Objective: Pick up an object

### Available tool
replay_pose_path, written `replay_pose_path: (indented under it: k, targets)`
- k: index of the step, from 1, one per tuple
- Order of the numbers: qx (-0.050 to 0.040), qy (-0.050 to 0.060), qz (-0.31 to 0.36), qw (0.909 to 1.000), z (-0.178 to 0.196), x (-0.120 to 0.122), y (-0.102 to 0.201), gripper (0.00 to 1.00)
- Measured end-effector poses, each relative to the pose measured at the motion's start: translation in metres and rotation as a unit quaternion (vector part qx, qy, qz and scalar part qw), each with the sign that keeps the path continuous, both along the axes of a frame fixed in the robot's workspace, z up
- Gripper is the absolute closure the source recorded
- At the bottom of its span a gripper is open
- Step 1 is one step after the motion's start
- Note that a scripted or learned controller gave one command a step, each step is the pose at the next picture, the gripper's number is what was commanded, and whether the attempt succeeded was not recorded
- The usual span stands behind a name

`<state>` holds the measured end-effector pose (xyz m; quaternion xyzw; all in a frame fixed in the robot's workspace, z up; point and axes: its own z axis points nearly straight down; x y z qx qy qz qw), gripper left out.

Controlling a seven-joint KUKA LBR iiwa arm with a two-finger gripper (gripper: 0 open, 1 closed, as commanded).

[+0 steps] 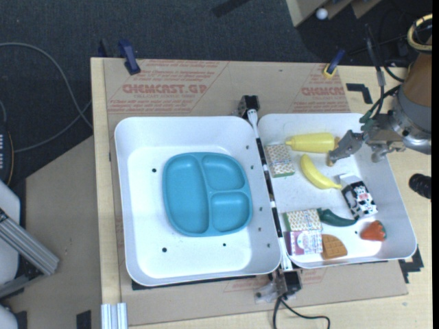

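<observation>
The brown cardboard-covered bench (206, 81) carries two shallow white plastic bins side by side. The left bin (137, 149) holds a light blue three-compartment plastic plate (206, 192), lying flat near its centre. The right bin (398, 204) holds the smaller items. The grey arm enters from the right, and its two-finger gripper (357, 147) hangs over the far right part of this bin with its jaws spread apart and nothing between them. Just left of it lies a yellow squash-shaped toy (312, 142), with a yellow banana (317, 175) near its front. A patterned square packet (280, 159) sits by the bin's left wall. Toward the front lie a purple-and-white carton (306, 242), a green pepper-like piece (336, 218), a black-and-white cow-patterned toy (358, 199), a tan bread slice (334, 246) and a red strawberry-like piece (373, 232).
</observation>
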<state>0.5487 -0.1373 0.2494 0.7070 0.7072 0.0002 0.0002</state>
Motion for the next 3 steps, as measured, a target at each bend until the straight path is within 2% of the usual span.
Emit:
replay_pose_path:
  k: [1, 2, 3]
  targets:
    - [0.0009, 0.003, 0.0, 1.0, -0.121, 0.046, 0.042, 0.0]
    - [0.0015, 0.0, 0.0, 1.0, -0.162, 0.055, 0.025, 0.0]
    - [0.0015, -0.003, 0.0, 1.0, -0.15, 0.056, 0.026, 1.0]
